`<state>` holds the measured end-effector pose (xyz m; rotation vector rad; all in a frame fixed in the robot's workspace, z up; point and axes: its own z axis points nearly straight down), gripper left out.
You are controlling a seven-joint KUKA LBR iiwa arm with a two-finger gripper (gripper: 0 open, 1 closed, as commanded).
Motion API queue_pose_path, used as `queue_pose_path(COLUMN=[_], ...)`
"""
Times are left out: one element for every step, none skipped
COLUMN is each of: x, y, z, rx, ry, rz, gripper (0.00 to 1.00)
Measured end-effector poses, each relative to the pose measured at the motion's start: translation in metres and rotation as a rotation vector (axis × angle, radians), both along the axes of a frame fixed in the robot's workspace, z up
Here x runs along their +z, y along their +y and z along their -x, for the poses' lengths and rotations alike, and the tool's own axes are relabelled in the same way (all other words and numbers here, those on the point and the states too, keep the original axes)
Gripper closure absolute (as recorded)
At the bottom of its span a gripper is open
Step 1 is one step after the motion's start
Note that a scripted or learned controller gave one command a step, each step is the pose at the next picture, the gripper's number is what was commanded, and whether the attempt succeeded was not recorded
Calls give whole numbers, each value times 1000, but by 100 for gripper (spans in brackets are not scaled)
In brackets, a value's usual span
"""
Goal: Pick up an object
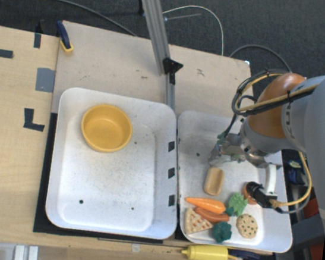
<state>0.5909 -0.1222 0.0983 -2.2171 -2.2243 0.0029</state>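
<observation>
**Lining up over the bread roll**

My gripper (pixel 226 153) hangs low in the right bin (pixel 195 131), just above and beside the tan bread roll (pixel 214 180). Whether my 2 fingers are spread or closed I cannot tell from this slant, and nothing shows between them, so I count myself as carrying nothing.

To do this step well, I judge I should centre over the roll's middle, turn so my fingers straddle its narrow width rather than its length, and come straight down. The roll stands a little apart from the rest, which makes it the cleanest target; drifting toward the near end of the bin would bring me against the carrot (pixel 206 205) that lies just below it.

The roll is small, oblong and pale brown, lying lengthwise toward the bin's front, probably a smooth toy that could slip from a shallow pinch. Beyond it sit a pizza slice (pixel 197 223), a cookie (pixel 247 226) and 2 pieces of green broccoli (pixel 237 203). The left bin (pixel 62 160) bears 1 yellow bowl (pixel 107 127).
</observation>
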Motion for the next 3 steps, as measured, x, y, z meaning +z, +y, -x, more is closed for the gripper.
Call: queue_pose_path(x=[60,113,117], y=[7,8,57], z=[2,1,-13], rx=[-1,-2,3], ry=[-6,-6,-2], rz=[0,0,-2], gripper=[100,100,100])
